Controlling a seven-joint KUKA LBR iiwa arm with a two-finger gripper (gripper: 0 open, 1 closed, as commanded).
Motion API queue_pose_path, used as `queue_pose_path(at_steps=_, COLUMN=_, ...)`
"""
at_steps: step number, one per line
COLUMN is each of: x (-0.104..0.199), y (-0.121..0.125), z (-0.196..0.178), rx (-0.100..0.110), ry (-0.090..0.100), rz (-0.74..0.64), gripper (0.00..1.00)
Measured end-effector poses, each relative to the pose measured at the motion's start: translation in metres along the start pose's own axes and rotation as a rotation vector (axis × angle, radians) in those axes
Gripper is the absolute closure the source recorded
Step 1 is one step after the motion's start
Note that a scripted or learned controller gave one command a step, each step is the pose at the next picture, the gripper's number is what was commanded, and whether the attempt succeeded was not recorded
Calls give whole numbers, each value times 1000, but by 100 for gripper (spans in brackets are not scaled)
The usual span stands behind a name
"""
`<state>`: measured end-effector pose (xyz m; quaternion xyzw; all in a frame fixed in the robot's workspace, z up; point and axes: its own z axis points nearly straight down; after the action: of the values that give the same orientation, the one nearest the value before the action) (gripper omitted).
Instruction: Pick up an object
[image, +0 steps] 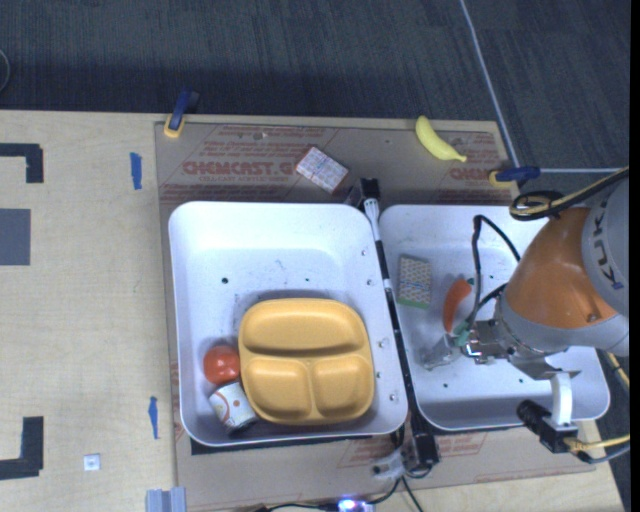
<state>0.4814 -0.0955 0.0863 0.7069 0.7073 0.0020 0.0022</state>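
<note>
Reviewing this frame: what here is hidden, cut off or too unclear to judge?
- Gripper: small and blurred in the camera view; finger state unreadable.
- Orange object in the right bin: partly covered by cables and the wrist; identity unclear.
- Small ball in the left bin: tucked against the yellow tray; markings too small.
- Arm: cut off by the right edge.

grey arm (560, 300) bent low, gripper (445, 352) pointing left.

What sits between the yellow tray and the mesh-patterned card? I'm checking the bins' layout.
In the camera view, the two bins' adjoining rims lie between the yellow tray and the card, with bare white bin floor on either side.
</note>
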Motion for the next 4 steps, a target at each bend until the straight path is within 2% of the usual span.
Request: queue_pose_path(at_steps=4, x=1, y=0, z=0, rx=0, ry=0, rz=0, gripper=0)
